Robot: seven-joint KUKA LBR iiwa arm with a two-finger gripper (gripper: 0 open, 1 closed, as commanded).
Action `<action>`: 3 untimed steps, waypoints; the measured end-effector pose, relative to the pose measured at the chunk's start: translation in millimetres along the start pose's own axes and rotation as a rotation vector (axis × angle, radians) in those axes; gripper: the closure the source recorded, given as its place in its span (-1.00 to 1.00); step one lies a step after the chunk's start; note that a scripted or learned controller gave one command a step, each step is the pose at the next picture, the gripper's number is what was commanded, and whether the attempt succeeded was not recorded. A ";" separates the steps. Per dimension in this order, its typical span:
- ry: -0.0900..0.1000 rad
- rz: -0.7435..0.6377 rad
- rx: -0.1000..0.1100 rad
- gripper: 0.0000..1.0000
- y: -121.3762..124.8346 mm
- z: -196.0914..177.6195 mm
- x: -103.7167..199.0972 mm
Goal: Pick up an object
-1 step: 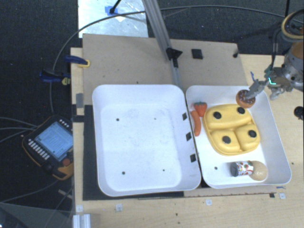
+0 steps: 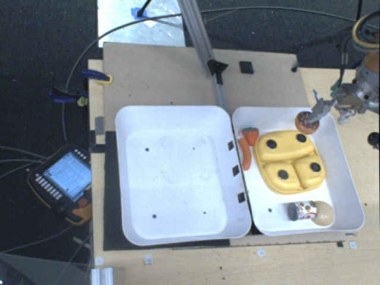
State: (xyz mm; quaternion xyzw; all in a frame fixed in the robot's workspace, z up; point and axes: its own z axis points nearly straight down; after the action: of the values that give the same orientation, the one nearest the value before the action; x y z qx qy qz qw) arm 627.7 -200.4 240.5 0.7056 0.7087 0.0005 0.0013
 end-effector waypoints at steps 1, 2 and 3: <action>0.001 -0.003 0.003 -1.00 7.2 48.5 6.8; 0.001 -0.002 0.003 -1.00 8.9 90.1 6.4; -0.003 -0.002 -0.011 -1.00 10.1 108.8 6.3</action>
State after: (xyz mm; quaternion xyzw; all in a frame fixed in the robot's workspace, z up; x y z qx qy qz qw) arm 638.1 -194.2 131.7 0.7049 0.7093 0.0033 0.0062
